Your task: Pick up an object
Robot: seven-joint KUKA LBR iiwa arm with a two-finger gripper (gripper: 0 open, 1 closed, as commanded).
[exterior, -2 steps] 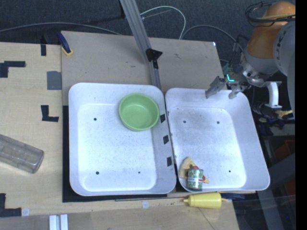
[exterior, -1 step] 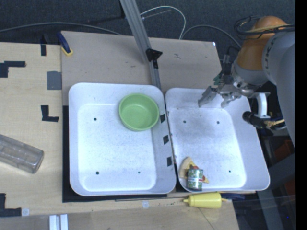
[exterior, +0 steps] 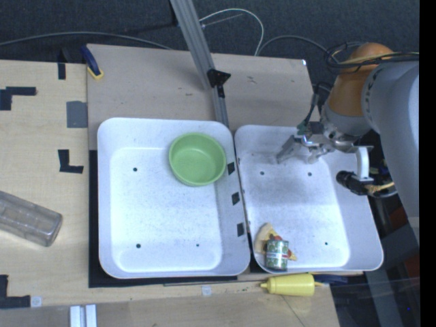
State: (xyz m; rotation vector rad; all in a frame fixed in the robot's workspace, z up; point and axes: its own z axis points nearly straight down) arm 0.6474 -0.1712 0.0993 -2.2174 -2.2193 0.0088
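Hovering over the far part of the right bin (exterior: 354, 203), the gripper (exterior: 298, 150) has its two fingers spread wide, one pointing left toward the bin's far left area and the other angled nearer, with nothing between them. Behind it the grey arm (exterior: 395, 114) reaches in from the right, its orange band (exterior: 354, 80) showing above the wrist. Well apart from the gripper, in the near left corner of the same bin, lies a small green can (exterior: 276, 253), resting against a yellowish and red object (exterior: 264, 235) whose kind cannot be made out. Just outside that bin's near rim, on the bench, a yellow bottle (exterior: 293, 285) lies on its side with its nozzle pointing left. Across the divide, the left bin (exterior: 136, 251) holds a green bowl (exterior: 197, 159), upright and open, at its far right area close to the rim shared with the right bin. Beyond the bins, a grey metal post (exterior: 194, 36) slants up from a black clamp (exterior: 218, 79) on the bench (exterior: 272, 87), and thin cables curve over the dark floor at the far side. On the left of the bench, a clear plastic container (exterior: 27, 218) lies on its side, near black tape marks (exterior: 67, 162) on the wood, and a blue and yellow clamp (exterior: 92, 63) sits at the far left corner of the raised board.
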